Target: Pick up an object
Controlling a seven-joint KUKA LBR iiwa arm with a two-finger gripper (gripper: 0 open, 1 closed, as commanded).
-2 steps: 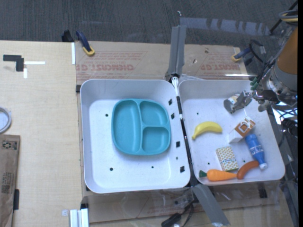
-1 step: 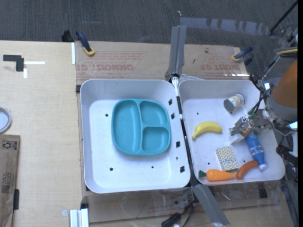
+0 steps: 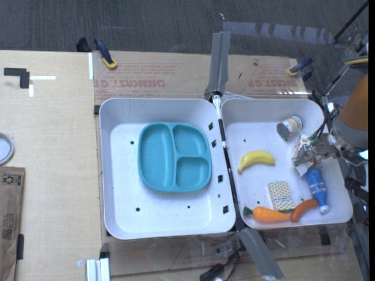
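Five items near claw [image 3: 304,151] | bottle [image 3: 317,187] below | can [image 3: 289,126] above

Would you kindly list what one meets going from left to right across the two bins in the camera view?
Blue divided plate → banana → patterned sponge → blue bottle, just below the end effector.

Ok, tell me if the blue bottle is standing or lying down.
Lying down. The bottle rests on its side on the right bin's floor, its length running along the floor, just below the gripper.
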